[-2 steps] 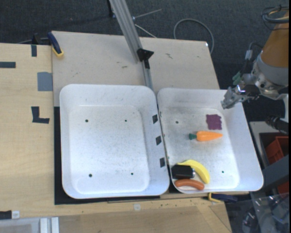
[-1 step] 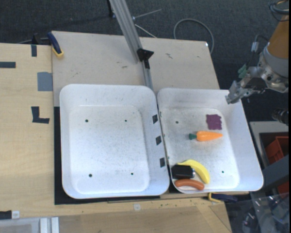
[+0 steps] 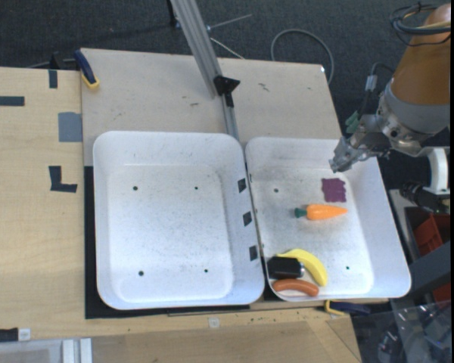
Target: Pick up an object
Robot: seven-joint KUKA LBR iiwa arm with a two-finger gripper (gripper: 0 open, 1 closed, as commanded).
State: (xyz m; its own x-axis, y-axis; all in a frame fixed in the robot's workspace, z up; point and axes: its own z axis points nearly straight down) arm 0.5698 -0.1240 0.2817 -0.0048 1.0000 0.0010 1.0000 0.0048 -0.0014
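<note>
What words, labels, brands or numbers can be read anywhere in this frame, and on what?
None can be read.
The purple block, toy carrot, banana and black block in the right bin show no print.
The dark tape patches on the bench are blank.

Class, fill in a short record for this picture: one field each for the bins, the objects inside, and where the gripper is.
bins: left bin, right bin, side by side
right bin contents: purple piece, toy carrot, banana, black block, red sausage
gripper: above right bin's far edge, just beyond the purple piece
gripper holding: nothing seen
</note>
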